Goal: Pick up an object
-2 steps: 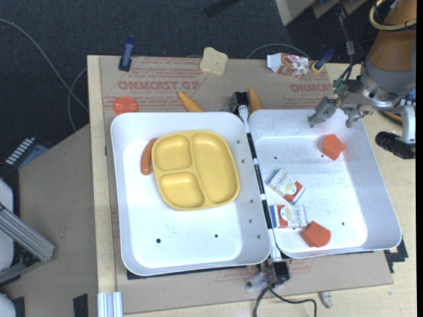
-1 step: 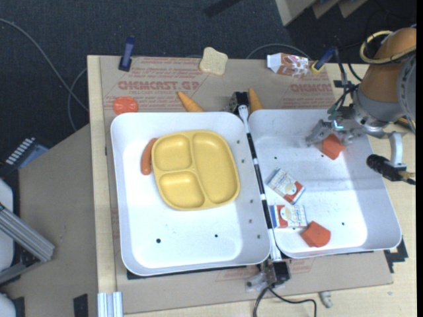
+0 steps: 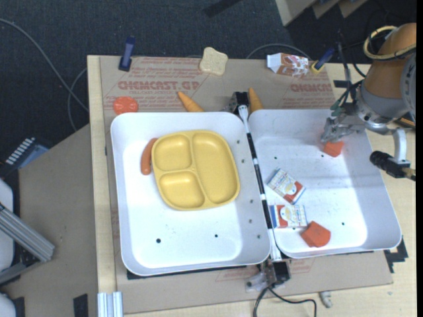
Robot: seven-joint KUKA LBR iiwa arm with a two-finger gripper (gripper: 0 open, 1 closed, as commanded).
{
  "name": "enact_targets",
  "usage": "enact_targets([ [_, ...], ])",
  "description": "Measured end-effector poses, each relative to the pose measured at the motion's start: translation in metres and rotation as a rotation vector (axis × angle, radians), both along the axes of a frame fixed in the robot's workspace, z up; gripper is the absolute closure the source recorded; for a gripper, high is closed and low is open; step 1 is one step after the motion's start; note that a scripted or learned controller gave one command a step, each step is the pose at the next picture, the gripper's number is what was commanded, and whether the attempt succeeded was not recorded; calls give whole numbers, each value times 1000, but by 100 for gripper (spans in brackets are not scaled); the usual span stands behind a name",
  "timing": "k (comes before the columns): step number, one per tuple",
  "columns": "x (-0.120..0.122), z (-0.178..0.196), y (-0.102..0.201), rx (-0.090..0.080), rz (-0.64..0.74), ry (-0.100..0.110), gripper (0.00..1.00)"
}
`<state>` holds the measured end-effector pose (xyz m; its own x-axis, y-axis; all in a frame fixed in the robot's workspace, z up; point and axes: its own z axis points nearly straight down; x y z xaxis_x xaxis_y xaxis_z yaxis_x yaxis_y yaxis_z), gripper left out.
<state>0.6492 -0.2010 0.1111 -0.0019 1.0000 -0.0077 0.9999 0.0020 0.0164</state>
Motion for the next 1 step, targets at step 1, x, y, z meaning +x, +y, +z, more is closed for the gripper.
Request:
enact_targets([
  [1, 0, -1, 0, 0, 0, 1, 0],
])
